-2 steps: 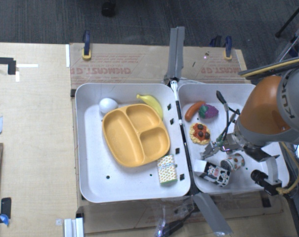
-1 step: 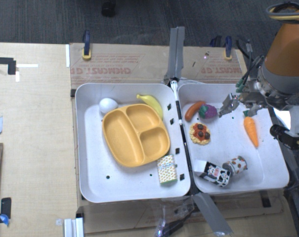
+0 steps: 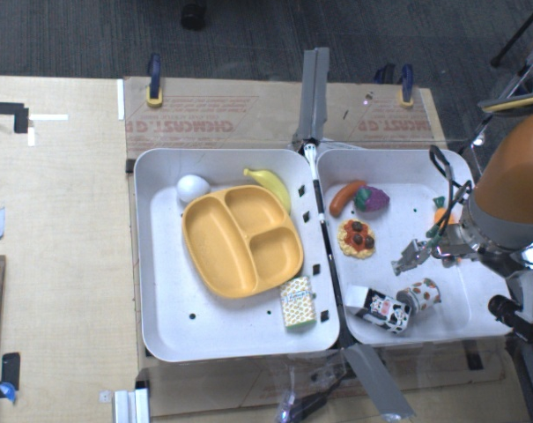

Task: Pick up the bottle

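**Gripper above the bottle**

The gripper (image 3: pixel 413 257) hung over the right bin (image 3: pixel 398 167), its fingers a little apart and holding nothing. The bottle (image 3: pixel 388 310) lay on its side near that bin's front wall, just below the gripper. A small can (image 3: pixel 423 293) lay touching the bottle.

Two bins side by side. Left bin (image 3: pixel 151 263): a divided plate (image 3: pixel 241 241) at centre, egg (image 3: pixel 193 187) upper left, banana (image 3: pixel 270 184) above it, small carton (image 3: pixel 298 304) lower right. Right bin (image 3: pixel 398 167): sausage (image 3: pixel 346 196) upper left, pizza (image 3: pixel 357 238) below it, bottle (image 3: pixel 388 310) along the bottom.
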Tool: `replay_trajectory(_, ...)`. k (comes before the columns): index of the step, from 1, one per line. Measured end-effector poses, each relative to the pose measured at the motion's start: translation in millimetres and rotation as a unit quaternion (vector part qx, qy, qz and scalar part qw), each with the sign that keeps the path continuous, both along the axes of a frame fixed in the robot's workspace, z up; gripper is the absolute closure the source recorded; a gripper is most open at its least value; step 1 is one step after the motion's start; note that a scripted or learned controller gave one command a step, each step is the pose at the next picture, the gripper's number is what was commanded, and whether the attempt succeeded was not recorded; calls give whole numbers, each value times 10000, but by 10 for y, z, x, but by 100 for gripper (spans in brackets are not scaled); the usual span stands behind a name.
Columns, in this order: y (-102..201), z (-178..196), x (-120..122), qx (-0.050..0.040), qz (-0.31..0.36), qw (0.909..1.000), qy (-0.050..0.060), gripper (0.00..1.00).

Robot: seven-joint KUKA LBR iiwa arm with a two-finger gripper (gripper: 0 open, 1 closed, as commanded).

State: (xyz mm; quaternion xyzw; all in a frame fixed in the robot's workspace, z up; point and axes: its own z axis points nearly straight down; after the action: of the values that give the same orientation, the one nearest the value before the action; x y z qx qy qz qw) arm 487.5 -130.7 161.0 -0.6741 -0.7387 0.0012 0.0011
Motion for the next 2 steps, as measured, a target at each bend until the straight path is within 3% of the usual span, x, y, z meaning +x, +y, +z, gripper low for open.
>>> replay_trajectory(1, 295, -699, 356, 4, 1259, 9920, -6, 0)
replay_trajectory(2, 607, 304, -91, 4, 3851, 9229, -20, 0)
